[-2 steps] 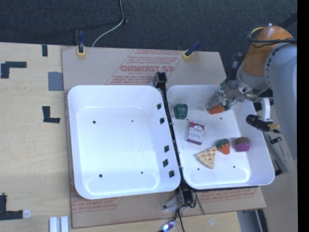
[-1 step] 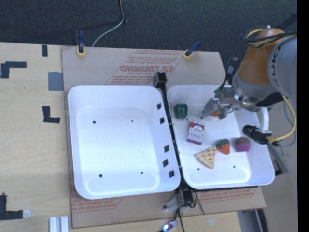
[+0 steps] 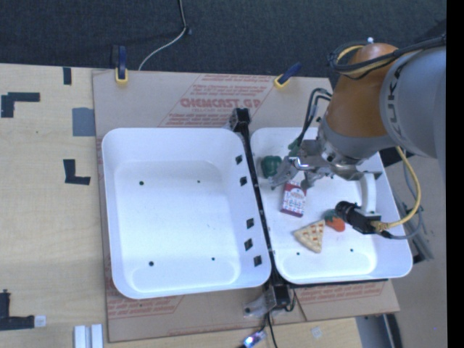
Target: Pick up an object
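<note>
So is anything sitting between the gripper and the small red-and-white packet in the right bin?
Nothing visible. The gripper hangs just above the red-and-white packet with bare bin floor between them. The green object lies off to its left, the pizza-slice toy further down.

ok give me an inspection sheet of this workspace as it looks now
surface: two white bins on a cardboard sheet; left bin, right bin
job's things: in the right bin, green object, small red and white packet, pizza-slice toy, small red and green piece
clutter: nothing seen
grippers: gripper low over the right bin, beside the green object, above the packet
cables: white cable behind the cardboard; yellow cable on the arm
surroundings: dark carpet, clamps on the cardboard's far edge
</note>
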`<state>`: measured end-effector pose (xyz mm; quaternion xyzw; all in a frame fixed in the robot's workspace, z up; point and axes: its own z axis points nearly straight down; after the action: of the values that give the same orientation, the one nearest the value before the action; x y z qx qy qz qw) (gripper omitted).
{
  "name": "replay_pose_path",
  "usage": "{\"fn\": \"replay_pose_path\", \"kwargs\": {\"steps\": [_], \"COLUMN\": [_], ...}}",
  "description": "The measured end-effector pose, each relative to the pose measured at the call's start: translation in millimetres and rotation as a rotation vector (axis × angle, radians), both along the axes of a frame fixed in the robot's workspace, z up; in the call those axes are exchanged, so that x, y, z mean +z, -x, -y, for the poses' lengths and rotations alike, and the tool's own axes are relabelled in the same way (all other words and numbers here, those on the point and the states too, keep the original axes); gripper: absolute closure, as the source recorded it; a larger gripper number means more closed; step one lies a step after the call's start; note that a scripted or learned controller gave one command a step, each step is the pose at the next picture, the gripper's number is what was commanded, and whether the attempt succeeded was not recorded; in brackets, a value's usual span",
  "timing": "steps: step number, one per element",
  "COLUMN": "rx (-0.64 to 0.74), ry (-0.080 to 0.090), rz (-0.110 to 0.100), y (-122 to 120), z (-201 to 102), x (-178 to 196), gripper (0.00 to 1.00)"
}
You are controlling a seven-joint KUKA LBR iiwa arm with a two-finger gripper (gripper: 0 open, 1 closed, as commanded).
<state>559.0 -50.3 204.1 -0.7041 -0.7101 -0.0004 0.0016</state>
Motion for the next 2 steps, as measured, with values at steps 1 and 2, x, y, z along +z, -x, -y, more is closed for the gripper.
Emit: {"fn": "replay_pose_path", "kwargs": {"steps": [1, 2], "rx": [0.0, -0.005], "ry": [0.002, 0.003], "rz": [0.01, -0.004], "y": [-33, 22], "z": [-55, -95], "x": [74, 62], "gripper": [1.0, 1.0]}}
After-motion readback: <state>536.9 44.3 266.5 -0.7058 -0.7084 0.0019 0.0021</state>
